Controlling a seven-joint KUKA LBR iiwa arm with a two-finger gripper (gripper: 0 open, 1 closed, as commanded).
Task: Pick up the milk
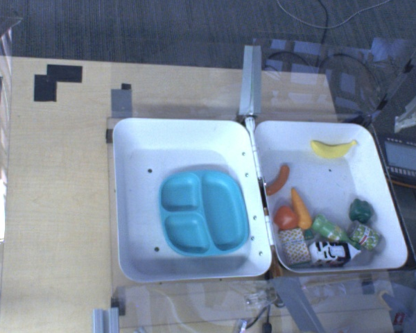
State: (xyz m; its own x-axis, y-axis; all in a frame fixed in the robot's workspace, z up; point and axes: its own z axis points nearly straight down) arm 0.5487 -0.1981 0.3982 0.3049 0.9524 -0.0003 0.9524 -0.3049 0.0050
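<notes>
The milk [331,253] is a small white carton with black markings. It lies on its side at the front edge of the right bin [374,179]. A speckled tan block [293,247] touches its left end, and a light green bottle [328,228] lies just behind it. A green can [365,236] rests close to its right end.
The right bin also holds a banana [333,148] at the back, a red sausage [277,179], a tomato [286,218], a carrot [301,209] and a dark green pepper [361,211]. In the left bin [135,186] sits a blue divided plate [204,212].
</notes>
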